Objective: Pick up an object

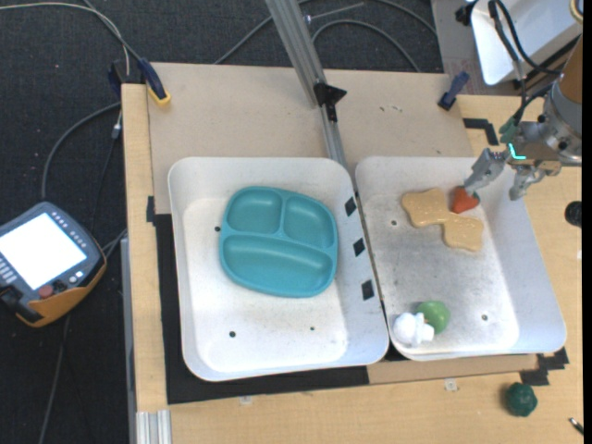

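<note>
My gripper (500, 178) hangs over the far right part of the right bin (527, 285), its two grey fingers spread open with nothing between them. Just left of its left finger lies a small red-orange object (464, 201), touching a tan bone-shaped toy (444, 218) that lies across the bin's upper middle. A green and white object (422, 322) rests near the bin's front edge.
The left bin (199, 340) holds a teal divided plate (277, 240). A metal pole (301, 40) slants in from the top to the gap between the bins. A dark green ball (520, 398) lies on the bench outside the right bin's front corner.
</note>
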